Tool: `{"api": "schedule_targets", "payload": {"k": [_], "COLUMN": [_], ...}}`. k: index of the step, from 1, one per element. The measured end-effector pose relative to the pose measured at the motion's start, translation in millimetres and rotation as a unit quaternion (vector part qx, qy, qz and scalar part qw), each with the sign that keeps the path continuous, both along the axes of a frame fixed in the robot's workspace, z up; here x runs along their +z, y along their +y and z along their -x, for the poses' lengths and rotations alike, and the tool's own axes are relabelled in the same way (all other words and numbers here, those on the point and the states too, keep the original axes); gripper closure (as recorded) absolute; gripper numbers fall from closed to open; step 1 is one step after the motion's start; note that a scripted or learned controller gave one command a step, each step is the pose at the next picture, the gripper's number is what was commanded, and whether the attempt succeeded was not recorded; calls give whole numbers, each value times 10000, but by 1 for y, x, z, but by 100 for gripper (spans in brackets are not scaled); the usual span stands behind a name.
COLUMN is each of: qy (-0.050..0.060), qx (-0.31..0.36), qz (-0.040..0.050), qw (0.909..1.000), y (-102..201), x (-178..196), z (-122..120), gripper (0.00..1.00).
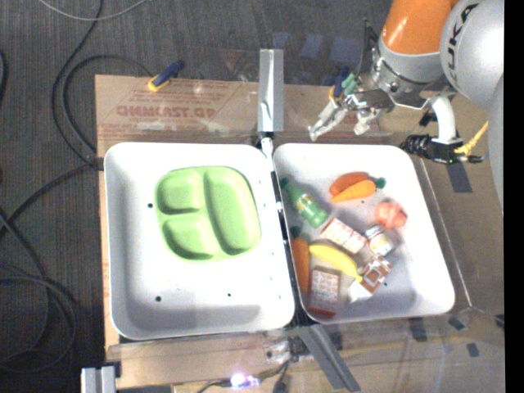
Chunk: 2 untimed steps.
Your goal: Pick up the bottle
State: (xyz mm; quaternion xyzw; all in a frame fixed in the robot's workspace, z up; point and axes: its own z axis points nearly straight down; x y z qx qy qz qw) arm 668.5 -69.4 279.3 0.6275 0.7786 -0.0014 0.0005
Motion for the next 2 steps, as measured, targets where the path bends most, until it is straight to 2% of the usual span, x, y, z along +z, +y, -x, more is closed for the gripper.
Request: {"api": "schedule_targets", "payload": {"k": [1,2], "qy": [9,-66], "qx": [-573,160], "qz": [9,6], "qw": [9984,9999], "y": [-53,-46], "x": [-139,-188], "z": [1,73], "gripper": [0,0]}}
